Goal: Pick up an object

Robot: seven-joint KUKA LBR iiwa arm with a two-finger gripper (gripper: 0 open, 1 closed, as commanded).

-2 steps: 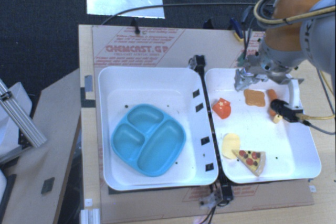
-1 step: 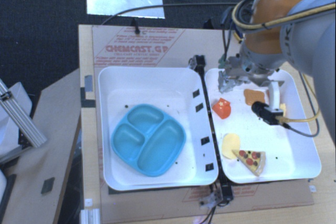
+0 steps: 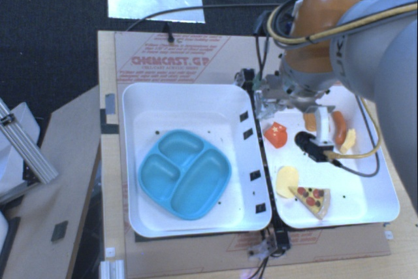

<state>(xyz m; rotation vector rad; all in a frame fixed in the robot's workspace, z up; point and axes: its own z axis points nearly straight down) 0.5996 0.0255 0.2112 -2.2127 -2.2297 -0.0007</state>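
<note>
Gripper stands over the back left corner of the right bin; its opening cannot be judged. Nearest candidate: red piece, just frontward of it, beside the bin's left wall

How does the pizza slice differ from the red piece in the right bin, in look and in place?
The pizza slice is a flat wedge, tan with red spots; the red piece is chunky and plain red-orange. The pizza slice lies near the front rim, next to a yellow piece; the red piece lies farther back, beside the wall between the bins. Both rest on the floor of the right bin.
</note>
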